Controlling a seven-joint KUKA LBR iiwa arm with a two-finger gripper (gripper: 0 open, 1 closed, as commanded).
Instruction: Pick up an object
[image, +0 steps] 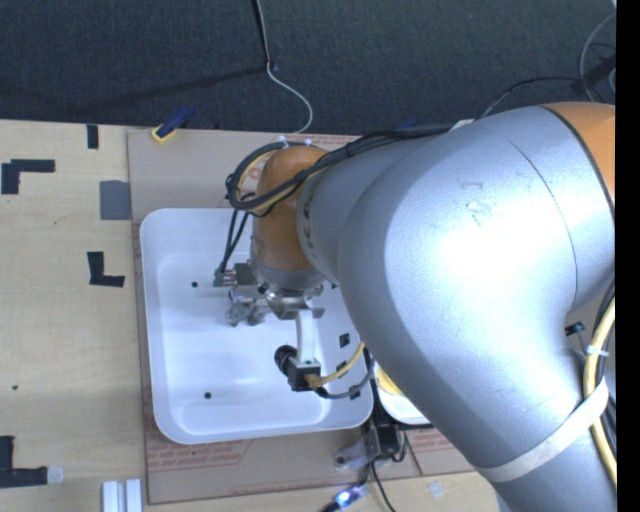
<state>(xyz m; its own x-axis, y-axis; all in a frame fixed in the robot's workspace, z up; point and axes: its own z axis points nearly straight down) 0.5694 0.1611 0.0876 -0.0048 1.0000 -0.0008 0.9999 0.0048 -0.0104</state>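
The arm (470, 260) reaches in from 3 o'clock, and its end effector (248, 308) hangs low over the middle of the left bin (172, 340) on the desk (60, 330). I cannot tell whether it is wide or narrow, nor whether it holds anything. This looks like the reach or descent step. The likeliest targets are two dark specks on the bin floor, one (195, 285) at 9 o'clock from it and one (207, 395) at 7 o'clock, both too small to identify. The next move calls for centring over one and lowering

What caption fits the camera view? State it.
Claw down in the left white bin, grey arm looming across the bench.
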